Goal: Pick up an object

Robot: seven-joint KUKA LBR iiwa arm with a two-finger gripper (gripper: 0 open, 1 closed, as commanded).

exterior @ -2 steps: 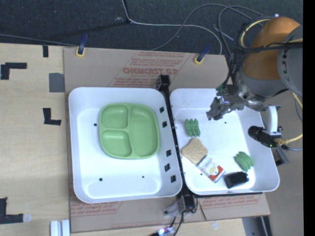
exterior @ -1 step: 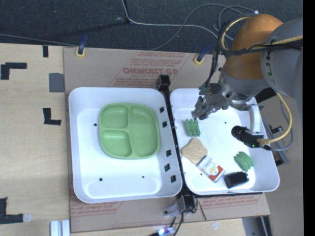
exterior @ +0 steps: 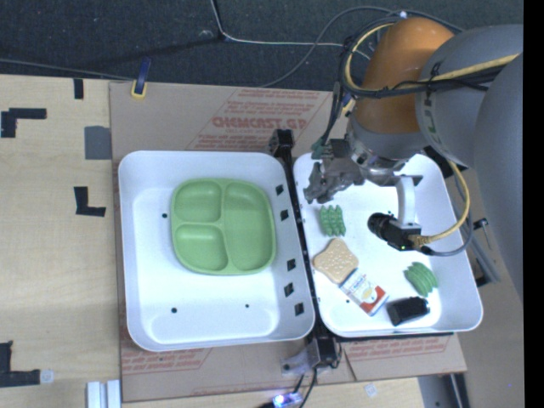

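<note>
My gripper hangs low over the back left of the right bin, close to the divider between the bins. Just in front of it lies a small green ridged piece. A slice of toast lies further forward. A red and white packet, a dark block and a green leafy piece lie toward the front right of that bin. Nothing shows between the fingers.
The left bin holds a green divided plate. The arm's grey and orange body covers the back of the right bin. A black cable fitting hangs over the bin's middle.
</note>
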